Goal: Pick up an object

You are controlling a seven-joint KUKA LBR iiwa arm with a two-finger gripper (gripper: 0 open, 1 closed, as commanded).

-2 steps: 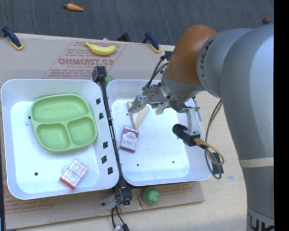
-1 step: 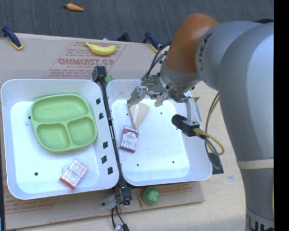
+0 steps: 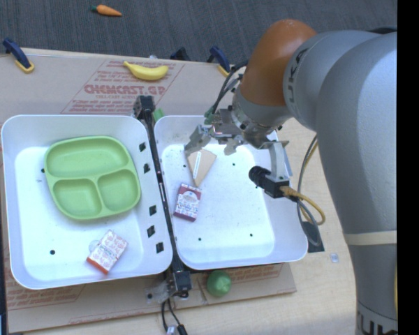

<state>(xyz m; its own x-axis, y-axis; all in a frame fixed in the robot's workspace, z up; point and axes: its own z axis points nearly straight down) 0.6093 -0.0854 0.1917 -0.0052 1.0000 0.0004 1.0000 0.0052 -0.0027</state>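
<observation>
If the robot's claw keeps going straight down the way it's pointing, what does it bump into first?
Probably the pale wedge-shaped block in the right bin. The claw points down right above it, and the block's top looks to sit at the fingertips. Depth is hard to judge from this slanted view, so it may already be touching.

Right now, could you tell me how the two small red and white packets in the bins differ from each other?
The packet in the left bin lies near that bin's front edge, just below the green divided plate; the packet in the right bin lies toward that bin's left side, just below a pale wedge. The left one lies more slanted; the right one is nearly upright in the view. Both are small, flat and red and white.
</observation>
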